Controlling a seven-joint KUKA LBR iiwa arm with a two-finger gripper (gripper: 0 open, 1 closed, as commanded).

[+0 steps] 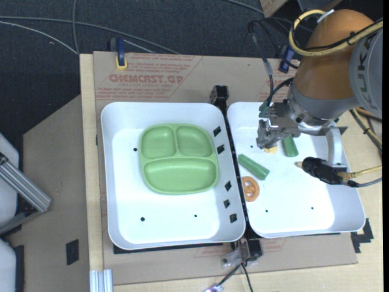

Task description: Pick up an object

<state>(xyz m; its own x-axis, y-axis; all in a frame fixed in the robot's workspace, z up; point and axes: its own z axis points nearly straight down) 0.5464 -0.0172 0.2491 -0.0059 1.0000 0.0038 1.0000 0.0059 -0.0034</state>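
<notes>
My gripper point(266, 140) hangs low over the far part of the right bin point(316, 221), under the grey and orange wrist. A small green piece point(290, 146) lies just to its right, and a bit of yellow-orange point(270, 149) peeks out right below it. A green stick-shaped object point(253, 166) lies on the bin floor a little in front and to the left of the gripper. An orange pretzel-shaped piece point(250, 188) rests near the bin's left wall. I see nothing held.
The left bin point(121, 215) holds a green divided plate point(179, 159). Black clips sit along the wall between the two bins. The arm's bulk covers the right bin's far right corner.
</notes>
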